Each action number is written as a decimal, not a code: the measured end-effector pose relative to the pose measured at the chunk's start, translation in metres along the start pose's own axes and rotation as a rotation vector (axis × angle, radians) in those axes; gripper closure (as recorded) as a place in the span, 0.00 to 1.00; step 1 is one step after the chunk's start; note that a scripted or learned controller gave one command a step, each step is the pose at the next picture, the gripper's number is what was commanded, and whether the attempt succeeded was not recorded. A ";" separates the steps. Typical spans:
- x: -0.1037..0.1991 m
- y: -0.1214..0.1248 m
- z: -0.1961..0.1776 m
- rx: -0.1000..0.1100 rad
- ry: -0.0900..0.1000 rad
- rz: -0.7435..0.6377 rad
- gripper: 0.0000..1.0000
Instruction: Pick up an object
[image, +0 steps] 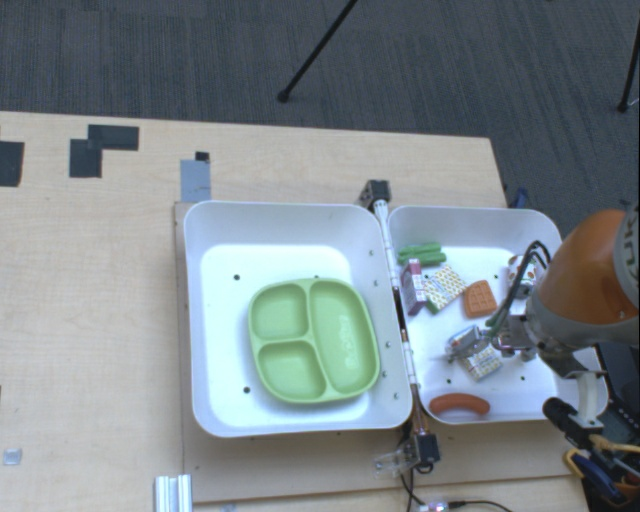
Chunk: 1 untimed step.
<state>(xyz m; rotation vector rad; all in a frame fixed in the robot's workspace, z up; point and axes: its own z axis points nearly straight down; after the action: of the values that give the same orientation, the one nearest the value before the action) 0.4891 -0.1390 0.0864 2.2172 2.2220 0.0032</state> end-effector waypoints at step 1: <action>0.000 0.002 -0.012 -0.006 -0.001 -0.001 1.00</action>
<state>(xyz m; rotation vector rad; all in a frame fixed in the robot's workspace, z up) 0.4910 -0.1388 0.0980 2.2130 2.2193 0.0088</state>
